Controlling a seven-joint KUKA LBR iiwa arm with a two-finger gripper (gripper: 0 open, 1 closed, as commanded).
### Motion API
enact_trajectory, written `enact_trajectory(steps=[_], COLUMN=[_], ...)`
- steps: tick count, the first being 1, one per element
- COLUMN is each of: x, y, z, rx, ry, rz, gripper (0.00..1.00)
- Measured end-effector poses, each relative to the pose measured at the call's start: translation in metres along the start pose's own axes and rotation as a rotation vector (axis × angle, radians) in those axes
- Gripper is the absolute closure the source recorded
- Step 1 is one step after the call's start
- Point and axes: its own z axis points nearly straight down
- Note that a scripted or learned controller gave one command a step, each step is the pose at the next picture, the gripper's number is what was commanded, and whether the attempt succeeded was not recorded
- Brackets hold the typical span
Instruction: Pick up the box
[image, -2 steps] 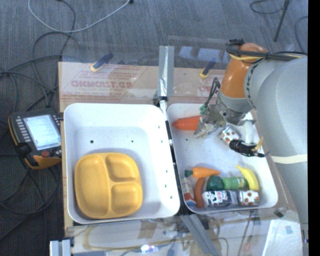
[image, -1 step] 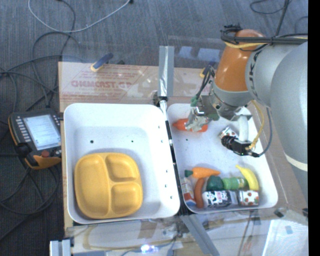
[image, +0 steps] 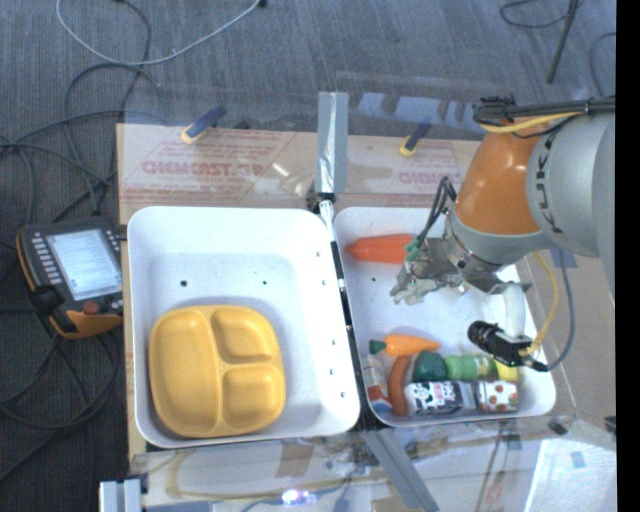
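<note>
Box (image: 442, 396) lies along the right bin's (image: 540, 405) near wall, while the gripper (image: 425, 280) hovers apart, its state unclear.

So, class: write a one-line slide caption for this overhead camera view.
Gripper hovers in the right bin above toy food and the box; a yellow divided plate fills the left bin.

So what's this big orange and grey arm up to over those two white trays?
The arm reaches in over the right-hand bin, and its gripper hangs above the bin's bare middle with nothing visibly in it. It is meant to pick up a box. The black-and-white box lies along the bin's near edge among toy food, with an orange carrot at the far edge. The left bin holds a yellow divided plate.
</note>
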Motion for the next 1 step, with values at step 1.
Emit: enact_trajectory(steps=[1], x=[0.0786], y=[-0.0314], z=[0.0002], rx=[0.0], ry=[0.002], rz=[-0.226], gripper=[1.0])
